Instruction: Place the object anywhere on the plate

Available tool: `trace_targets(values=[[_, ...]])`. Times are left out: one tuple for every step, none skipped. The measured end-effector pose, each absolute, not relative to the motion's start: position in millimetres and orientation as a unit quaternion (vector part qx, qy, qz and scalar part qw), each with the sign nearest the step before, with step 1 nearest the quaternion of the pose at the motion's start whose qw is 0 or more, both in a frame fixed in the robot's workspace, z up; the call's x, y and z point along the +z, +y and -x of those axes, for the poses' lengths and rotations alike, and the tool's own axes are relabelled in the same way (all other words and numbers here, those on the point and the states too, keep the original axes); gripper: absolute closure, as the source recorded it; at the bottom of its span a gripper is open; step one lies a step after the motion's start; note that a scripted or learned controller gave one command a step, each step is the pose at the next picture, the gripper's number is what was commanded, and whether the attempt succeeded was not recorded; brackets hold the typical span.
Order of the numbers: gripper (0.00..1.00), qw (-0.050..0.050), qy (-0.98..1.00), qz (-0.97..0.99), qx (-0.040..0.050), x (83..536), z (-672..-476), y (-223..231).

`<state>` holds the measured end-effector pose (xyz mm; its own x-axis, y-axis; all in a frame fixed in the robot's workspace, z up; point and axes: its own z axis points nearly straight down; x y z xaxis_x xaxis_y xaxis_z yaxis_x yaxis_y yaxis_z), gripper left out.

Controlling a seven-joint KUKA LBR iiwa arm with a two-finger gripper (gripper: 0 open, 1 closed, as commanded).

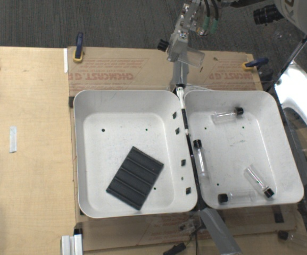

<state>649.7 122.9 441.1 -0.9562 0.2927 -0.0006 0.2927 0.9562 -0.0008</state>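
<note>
Gripper over bins' shared back rim, jaws' state unclear; black plate amid bare floor.

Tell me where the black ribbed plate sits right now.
In the camera view, the black ribbed plate lies askew in the left-hand bin, toward its near edge; the clear tubes are in the other bin.

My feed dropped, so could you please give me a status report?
Hand over the bins' far rims. Four clear plastic tubes with black caps in right white bin. Dark grey ribbed plate in left white bin.
</note>
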Motion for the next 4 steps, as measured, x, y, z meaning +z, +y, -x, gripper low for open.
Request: trace_targets(values=[[1.0,0.001,0.999,-0.035,-0.0001,441,-642.3,52],[1.0,0.001,1.0,0.019,0.0004,441,-639.7,168],[1.0,0.002,0.983,0.182,0.0004,441,-660.3,106],[1.0,0.001,0.906,0.423,0.0009,441,-660.0,49]])
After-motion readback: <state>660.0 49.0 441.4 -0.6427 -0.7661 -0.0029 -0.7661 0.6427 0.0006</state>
